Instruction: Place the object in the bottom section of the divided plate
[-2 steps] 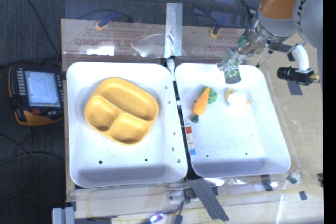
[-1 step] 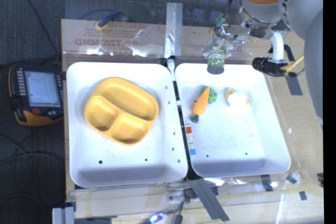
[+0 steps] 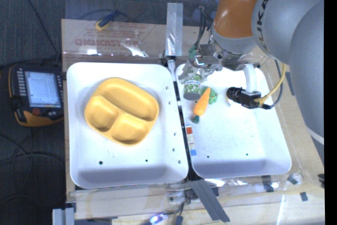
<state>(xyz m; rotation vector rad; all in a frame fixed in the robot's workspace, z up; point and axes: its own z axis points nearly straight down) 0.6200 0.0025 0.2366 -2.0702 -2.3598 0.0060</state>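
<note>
Bench (image 3: pixel 73 34): wooden, taped plastic sheet at rear | left white bin (image 3: pixel 79 166) | right white bin (image 3: pixel 247 150) | touching side by side

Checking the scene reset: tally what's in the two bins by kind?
Divided plate, yellow, left bin: 1
Toy carrot, orange, right bin: 1
Small green-labelled item, right bin, under the gripper: 1
Total: 3
</note>
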